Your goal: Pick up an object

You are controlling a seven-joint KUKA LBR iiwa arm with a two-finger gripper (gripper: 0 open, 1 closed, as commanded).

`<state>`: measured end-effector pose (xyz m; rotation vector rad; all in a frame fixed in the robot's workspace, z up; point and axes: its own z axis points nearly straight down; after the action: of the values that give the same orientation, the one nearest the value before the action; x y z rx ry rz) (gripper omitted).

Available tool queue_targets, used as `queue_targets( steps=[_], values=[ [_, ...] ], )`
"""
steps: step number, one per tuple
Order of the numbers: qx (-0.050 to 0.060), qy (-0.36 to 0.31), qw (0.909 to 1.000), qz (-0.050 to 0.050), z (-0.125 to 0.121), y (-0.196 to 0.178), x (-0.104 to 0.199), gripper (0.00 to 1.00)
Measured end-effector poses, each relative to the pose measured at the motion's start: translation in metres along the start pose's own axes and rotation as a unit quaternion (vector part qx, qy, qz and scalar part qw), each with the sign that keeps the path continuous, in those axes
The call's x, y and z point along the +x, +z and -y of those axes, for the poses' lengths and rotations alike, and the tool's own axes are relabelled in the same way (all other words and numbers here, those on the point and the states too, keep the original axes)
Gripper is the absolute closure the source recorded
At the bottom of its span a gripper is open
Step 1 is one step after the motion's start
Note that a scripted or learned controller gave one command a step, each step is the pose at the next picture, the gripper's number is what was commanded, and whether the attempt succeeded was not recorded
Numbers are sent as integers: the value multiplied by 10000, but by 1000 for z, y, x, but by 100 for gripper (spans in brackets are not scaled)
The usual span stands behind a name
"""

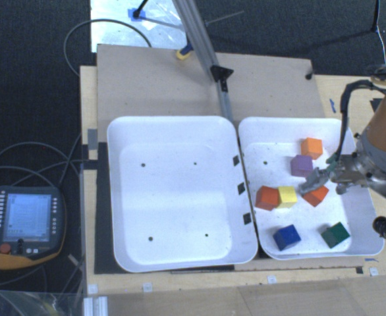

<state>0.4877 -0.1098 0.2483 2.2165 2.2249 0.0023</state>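
The right bin [265,151] holds several small blocks: an orange one [312,147], a purple one [302,165], a red-orange one [267,198] touching a yellow one [287,196], a blue one [287,236] and a green one [335,234]. Another red-orange block [317,195] lies right under my gripper [313,184], which reaches in from the right and hangs low over the bin's middle. The fingers point left, just below the purple block. Whether they touch the red-orange block I cannot tell.
The left bin [173,189] sits beside the right one with small black clips along the shared edge. A slanted metal pole [199,35] crosses the bench's back. A teach pendant [22,224] lies on the floor at the far left.
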Motion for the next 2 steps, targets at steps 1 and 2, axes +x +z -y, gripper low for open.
queue_targets(
  steps=[1, 2],
  values=[
    [-6, 5, 10000, 1, 0, 0, 0, 0],
    [26, 8, 10000, -3, 1, 61, 4, 0]
  ],
)
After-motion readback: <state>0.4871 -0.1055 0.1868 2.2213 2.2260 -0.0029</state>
